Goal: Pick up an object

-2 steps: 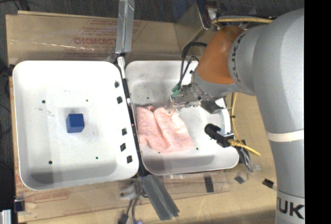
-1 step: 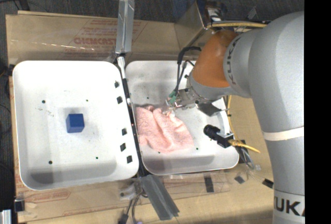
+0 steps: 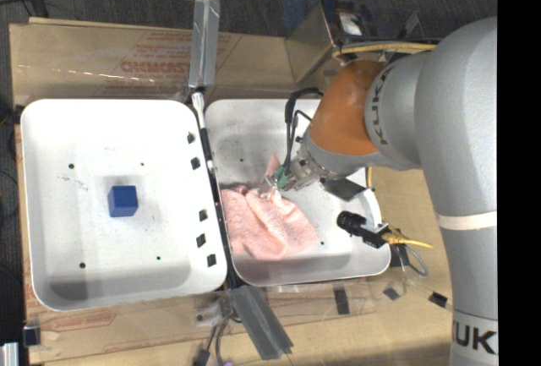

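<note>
The grey arm (image 3: 439, 128) enters from three o'clock and bends down over the right bin (image 3: 254, 123). Its orange band (image 3: 342, 115) hangs above the bin's centre. In the left bin (image 3: 51, 153) a blue cube (image 3: 123, 200) sits alone, well apart from the arm. A pink cloth (image 3: 266, 225) lies crumpled in the right bin's lower half, its long axis running from eleven to five o'clock. The claw (image 3: 281, 181) sits at the cloth's upper edge, so the cloth spreads from the claw toward six and seven o'clock. A raised pink fold (image 3: 272, 166) meets the tip. Whether the claw is spread or pinching cannot be told. Judged from this, any lift depends on that upper edge.
</note>
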Available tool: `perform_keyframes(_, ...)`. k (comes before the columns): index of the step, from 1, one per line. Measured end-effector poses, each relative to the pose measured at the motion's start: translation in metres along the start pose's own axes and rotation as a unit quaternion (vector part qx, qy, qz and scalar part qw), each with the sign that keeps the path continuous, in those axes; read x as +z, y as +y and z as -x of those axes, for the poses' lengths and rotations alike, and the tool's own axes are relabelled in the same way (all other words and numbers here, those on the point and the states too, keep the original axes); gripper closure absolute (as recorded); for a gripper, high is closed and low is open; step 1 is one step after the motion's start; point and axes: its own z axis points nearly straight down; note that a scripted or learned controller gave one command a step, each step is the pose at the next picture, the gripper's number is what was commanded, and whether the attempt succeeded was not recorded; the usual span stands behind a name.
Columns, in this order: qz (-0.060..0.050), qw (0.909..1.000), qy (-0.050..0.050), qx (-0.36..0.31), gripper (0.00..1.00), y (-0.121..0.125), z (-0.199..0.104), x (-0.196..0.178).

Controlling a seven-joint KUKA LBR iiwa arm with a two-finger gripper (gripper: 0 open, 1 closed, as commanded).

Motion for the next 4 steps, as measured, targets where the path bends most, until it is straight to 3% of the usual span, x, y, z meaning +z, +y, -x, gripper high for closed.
perform_keyframes(1, 0.0, 0.9997, -0.001, -0.025, 0.0, 0.071, 0.0, 0.0)
perform_keyframes(2, -0.001, 0.9989, 0.0, -0.047, 0.0, 0.044, -0.007, 0.001)
perform_keyframes(4, -0.001, 0.9989, 0.0, -0.047, 0.0, 0.044, -0.007, 0.001)
